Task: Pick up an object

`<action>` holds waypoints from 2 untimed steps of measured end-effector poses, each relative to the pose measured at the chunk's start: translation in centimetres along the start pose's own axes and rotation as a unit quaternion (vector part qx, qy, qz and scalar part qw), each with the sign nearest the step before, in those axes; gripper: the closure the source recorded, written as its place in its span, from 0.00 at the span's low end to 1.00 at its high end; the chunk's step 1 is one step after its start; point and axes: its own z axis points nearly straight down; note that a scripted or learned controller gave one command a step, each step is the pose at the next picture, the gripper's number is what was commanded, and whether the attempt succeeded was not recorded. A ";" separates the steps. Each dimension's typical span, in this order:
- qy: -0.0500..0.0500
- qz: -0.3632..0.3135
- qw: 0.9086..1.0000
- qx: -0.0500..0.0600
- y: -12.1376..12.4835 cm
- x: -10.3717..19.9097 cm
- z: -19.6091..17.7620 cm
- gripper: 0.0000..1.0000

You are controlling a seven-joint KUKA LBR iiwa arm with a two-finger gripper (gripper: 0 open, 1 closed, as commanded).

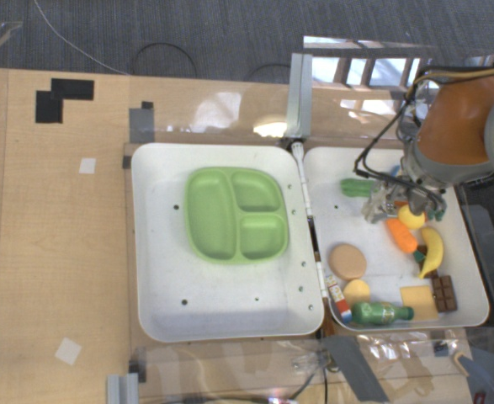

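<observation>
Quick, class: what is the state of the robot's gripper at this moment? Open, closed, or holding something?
Two-finger gripper: low in the right white bin, above the orange carrot and small yellow fruit; its state cannot be told.

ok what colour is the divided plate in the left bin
Light green: the divided plate shows plainly in the camera view, lying in the white left bin.

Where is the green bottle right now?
The green bottle lies on its side along the right bin's near edge, just below the yellow ball and left of the cheese block.
</observation>
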 end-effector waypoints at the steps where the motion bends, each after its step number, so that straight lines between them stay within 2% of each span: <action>1: 0.004 0.121 0.993 0.001 -2.0 7.0 1.1 1.00; 2: 0.003 0.156 0.988 0.000 4.3 8.2 -11.3 1.00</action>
